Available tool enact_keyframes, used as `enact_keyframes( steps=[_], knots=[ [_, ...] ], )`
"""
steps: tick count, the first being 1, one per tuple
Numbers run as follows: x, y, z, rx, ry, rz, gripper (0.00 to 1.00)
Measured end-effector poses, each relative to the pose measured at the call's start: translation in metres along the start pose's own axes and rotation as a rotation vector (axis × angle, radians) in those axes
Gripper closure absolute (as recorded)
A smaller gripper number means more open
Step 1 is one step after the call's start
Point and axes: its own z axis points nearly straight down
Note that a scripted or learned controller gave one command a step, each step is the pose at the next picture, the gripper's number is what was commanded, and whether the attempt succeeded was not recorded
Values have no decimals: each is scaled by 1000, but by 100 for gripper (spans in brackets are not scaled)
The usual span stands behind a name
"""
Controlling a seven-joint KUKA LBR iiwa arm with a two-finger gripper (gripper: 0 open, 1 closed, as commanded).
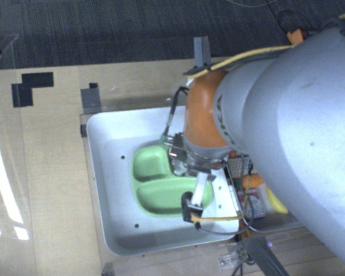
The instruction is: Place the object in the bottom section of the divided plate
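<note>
We start at the green divided plate [143, 196], which lies in the left bin [109, 172] with its right edge under the robot's wrist. Its bottom section [161, 198] is the larger hollow nearer the lower edge of the view, and the part of it we can see is bare. We cannot pick out the object itself. If it is being carried, the wrist hides it.

The gripper [182, 161] hangs over the plate's right side, about where the ridge between the two sections runs. We cannot tell whether it is open or closed.

In our judgement the step in hand is the placement. To do it well, we would bring the gripper clearly past the ridge and over the middle of the bottom section, then go low before letting go. That way the object should settle in the hollow rather than tip over the ridge or slide off the rim.

The arm [296, 139] comes in from the right, bulky and grey. Its orange band [202, 119] sits above the wrist, which points steeply down into the left bin.

Just beside the arm, in the right bin, lie an orange thing [252, 182] and a yellow thing [278, 204]. Both bins rest on the pale wooden table [55, 191].
</note>
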Motion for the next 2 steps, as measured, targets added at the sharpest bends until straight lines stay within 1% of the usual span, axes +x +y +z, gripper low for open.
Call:
enact_keyframes(
  steps=[1,2],
  knots=[
    [-3,-1,2,5,-8,2,0],
    [-9,111,-68,23,-22,111,0]
  ],
)
